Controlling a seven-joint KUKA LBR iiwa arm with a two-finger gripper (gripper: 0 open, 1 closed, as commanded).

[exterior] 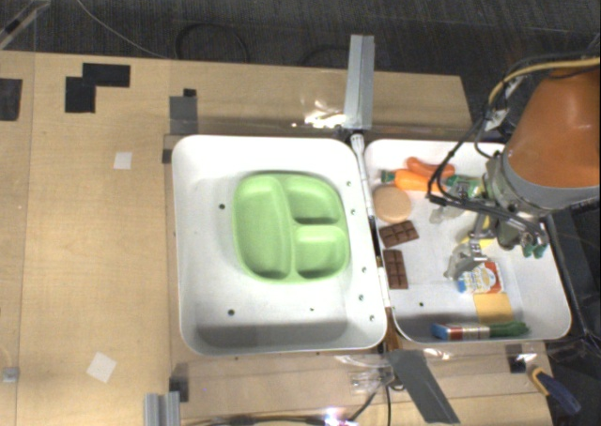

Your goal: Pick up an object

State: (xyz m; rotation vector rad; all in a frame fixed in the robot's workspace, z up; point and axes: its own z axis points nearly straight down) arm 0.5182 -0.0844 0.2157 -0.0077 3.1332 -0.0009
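Two shallow white bins on table (84, 255): left bin (192, 255) holds green divided plastic tray (289, 224). Tool (470, 251) low over right bin (554, 307); finger state unclear.

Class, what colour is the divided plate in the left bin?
Light green, seen clearly in the camera view: the divided plate sits in the left bin.

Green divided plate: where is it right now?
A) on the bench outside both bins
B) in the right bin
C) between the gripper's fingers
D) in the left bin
D: the green divided plate lies flat in the left bin, apart from the gripper.
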